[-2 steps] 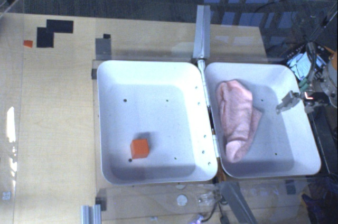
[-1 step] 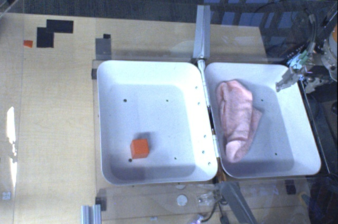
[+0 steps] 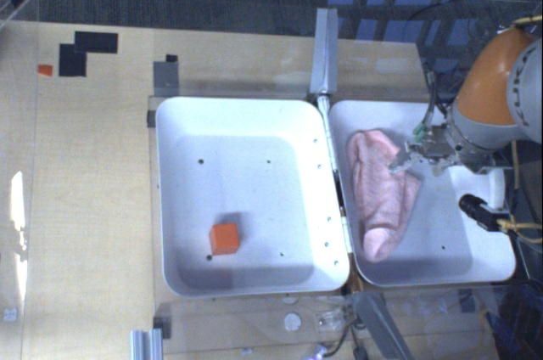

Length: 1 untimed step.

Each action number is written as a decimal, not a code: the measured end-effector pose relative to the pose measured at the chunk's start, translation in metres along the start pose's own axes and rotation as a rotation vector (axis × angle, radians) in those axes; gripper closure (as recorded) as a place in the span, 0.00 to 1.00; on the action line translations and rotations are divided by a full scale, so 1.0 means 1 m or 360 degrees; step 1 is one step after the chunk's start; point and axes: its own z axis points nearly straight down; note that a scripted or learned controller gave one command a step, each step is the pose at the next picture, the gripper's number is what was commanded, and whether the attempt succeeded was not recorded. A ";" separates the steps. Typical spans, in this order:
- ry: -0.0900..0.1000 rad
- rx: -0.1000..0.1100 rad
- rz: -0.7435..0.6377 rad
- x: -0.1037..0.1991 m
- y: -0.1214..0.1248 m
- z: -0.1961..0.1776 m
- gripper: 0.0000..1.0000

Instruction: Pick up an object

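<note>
The pale wooden tabletop [image 3: 85,205] filled most of the frame, carrying two shallow white plastic bins side by side. The left bin [image 3: 242,125] sat at the centre, the right bin [image 3: 475,265] toward the right edge. The grey arm with its orange band [image 3: 501,82] came in from the upper right and hung over the right bin. A soft pink rolled cloth [image 3: 382,188] lay lengthwise along that bin's left side. The gripper [image 3: 422,153] sat at the cloth's upper right edge; I couldn't tell how far its fingers were spread, or whether any fabric lay between them. A small orange block [image 3: 225,239] rested low in the left bin, well apart. My worry was that a pinch so near the edge might catch only a loose fold, and the cloth would slip free on lifting.
</note>
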 end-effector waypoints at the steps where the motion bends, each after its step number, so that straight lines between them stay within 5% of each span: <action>1: -0.0005 -0.0029 -0.0104 0.003 -0.023 0.026 0.00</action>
